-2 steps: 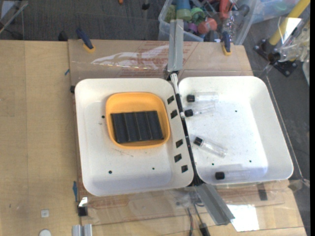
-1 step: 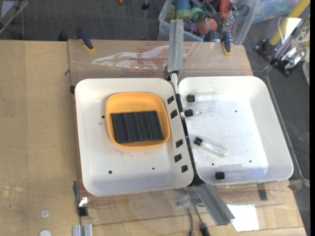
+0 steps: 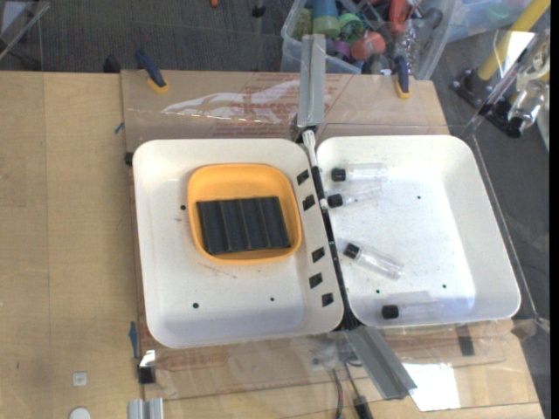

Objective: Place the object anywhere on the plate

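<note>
Already the dark ridged block (image 3: 243, 224) lies on the orange plate (image 3: 203, 186) in the bench's left bin (image 3: 166, 312). The tool's state I cannot tell. Possibly slippery, the clear tubes (image 3: 374, 259) rightward could roll from any grasp.

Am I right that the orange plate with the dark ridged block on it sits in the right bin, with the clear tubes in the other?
Not quite: the camera view shows the plate, with the block on it, in the left bin. The tubes lie in the right bin.
</note>
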Controlling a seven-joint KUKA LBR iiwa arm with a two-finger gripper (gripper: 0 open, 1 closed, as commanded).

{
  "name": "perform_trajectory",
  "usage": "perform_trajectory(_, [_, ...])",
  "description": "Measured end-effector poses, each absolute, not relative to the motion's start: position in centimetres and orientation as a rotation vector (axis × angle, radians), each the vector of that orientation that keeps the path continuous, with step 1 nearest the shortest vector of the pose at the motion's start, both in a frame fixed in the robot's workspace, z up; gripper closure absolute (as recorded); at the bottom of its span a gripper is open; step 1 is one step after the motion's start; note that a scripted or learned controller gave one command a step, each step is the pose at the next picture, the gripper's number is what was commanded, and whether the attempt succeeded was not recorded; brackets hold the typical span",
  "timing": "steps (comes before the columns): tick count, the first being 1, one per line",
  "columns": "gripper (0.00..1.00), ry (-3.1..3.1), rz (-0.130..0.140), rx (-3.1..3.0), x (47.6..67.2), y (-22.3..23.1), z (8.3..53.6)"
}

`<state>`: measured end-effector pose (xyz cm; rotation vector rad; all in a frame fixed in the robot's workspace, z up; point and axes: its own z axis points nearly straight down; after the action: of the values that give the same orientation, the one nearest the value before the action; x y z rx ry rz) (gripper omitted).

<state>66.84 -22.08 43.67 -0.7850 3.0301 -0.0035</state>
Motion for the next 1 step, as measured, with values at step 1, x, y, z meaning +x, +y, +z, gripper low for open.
perform_trajectory(1, [1.00,2.882,-0.005,-1.221,66.83,-22.12,43.66])
